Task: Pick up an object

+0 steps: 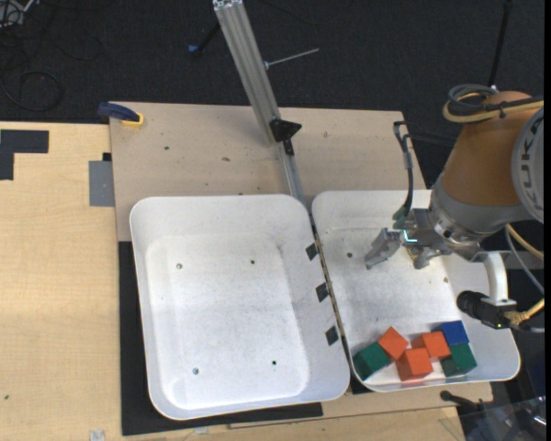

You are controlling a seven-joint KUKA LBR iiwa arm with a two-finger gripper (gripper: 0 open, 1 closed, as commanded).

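Observation:
Several small blocks lie clustered at the near edge of the right bin [376, 219]: a green block [372, 359], an orange block [393, 343], two more orange blocks [415, 364] [435, 344], a blue block [455, 333] and a dark green block [459, 361]. My gripper [399, 251] hangs over the middle of the right bin, well behind the blocks, its fingers spread apart with nothing between them.
The left bin [165, 219] sits beside the right one, a divider with black clips [320, 292] between them. A slanted aluminium bar [253, 72] rises at the back. The arm's grey and orange body [487, 173] fills the right side.

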